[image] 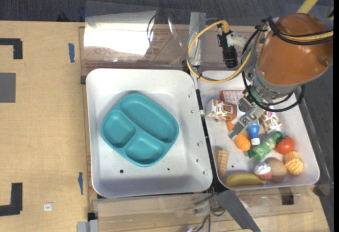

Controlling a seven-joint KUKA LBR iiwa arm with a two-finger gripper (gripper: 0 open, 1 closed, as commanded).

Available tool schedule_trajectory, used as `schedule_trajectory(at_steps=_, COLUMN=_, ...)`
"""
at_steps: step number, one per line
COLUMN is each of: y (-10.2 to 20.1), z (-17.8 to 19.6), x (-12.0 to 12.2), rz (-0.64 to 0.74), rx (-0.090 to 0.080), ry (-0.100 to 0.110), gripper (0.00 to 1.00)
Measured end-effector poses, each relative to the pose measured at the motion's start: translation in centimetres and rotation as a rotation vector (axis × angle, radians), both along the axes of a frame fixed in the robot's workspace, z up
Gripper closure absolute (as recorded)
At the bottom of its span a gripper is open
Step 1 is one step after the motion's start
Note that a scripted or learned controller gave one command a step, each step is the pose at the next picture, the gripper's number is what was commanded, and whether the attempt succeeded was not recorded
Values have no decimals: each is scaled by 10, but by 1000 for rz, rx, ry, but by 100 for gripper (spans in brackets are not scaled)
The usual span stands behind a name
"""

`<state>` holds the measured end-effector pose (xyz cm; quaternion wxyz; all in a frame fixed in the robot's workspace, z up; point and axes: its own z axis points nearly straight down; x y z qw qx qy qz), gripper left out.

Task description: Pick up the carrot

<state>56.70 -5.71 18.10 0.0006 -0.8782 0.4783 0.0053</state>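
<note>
The carrot [235,129] is a small orange wedge lying in the right bin [312,172], just above a round orange fruit [242,143]. My gripper [248,116] hangs below the orange-banded wrist [294,48], low over the bin's middle. Its tip is right at the carrot's upper right end. The wrist hides part of the carrot and the contact, so I cannot tell whether they touch.
Toys crowd the carrot: a snack packet [224,109], blue bottle [254,131], green bottle [265,147], tomato [285,145], corn [294,163], banana [244,179] and cone [222,160]. The left bin [100,172] holds a teal divided plate [139,128].
</note>
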Motion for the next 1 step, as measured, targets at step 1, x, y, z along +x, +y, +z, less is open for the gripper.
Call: schedule_trajectory(at_steps=1, y=-52, z=-51, x=-42, rz=26, rx=-3, ry=-5, gripper=0)
